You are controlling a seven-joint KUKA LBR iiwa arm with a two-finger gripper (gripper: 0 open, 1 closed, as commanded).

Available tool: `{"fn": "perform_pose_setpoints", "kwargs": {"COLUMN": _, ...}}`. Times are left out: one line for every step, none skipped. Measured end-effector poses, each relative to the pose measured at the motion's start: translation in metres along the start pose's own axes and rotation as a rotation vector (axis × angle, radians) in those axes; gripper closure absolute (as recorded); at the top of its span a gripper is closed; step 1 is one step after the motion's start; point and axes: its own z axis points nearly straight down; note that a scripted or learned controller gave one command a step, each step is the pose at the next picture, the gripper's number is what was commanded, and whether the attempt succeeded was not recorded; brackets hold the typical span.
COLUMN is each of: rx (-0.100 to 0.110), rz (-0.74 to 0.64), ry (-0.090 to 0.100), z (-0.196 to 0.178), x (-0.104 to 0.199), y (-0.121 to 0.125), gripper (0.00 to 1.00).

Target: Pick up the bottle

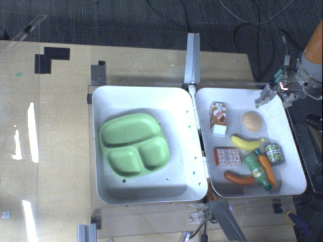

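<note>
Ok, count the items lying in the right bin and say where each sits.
8. Carton upper left, bun upper right, banana center, can right, red packet left, bottle beside the carrot, sausage at front. Nothing looks hidden.

Grey arm reaching in from the right, orange band above wrist, end effector (270,94) low, holding nothing

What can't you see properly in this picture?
- Arm: the camera view's right edge cuts it off, leaving just the wrist.
- End effector: too small and blurry to tell what it's doing.
- Bottle: the carrot lies against it, hiding part of one side.
- Carton and can: labels too tiny to read.
</note>
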Motion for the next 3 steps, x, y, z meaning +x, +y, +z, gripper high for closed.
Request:
{"fn": "perform_pose_setpoints", "kwargs": {"rx": 0.002, "rz": 0.135, "ry": 0.000, "z": 0.086, "x": 0.015, "y": -0.053, "gripper": 0.00}}
{"fn": "perform_pose_setpoints", "kwargs": {"rx": -0.044, "rz": 0.329, "ry": 0.007, "z": 0.124, "x": 0.006, "y": -0.106, "gripper": 0.00}}
{"fn": "perform_pose_setpoints", "kwargs": {"rx": -0.038, "rz": 0.359, "ry": -0.002, "z": 0.141, "x": 0.046, "y": -0.117, "gripper": 0.00}}
